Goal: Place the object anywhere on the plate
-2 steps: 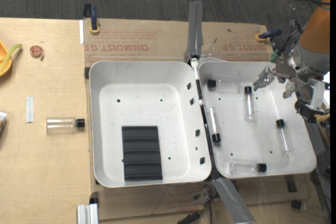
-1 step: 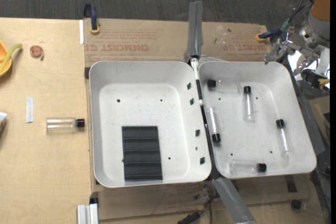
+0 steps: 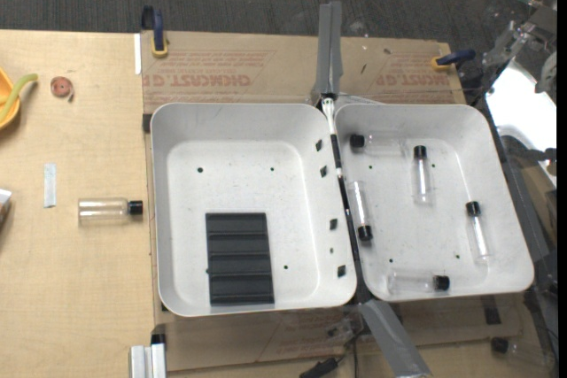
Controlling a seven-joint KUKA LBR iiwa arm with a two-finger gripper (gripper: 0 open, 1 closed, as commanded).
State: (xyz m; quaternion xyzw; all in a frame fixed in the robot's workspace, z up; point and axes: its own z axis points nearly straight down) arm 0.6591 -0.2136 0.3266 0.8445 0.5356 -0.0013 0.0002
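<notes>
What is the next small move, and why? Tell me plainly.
Likely reach down over the middle vial in the right bin: it lies apart from the other vials and off the walls, and the black plate sits in the left bin.

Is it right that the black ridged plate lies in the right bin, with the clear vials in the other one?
Not quite. The camera view shows the black ridged plate lying in the left bin, near its front edge. The clear vials with black caps lie in the right bin.
</notes>
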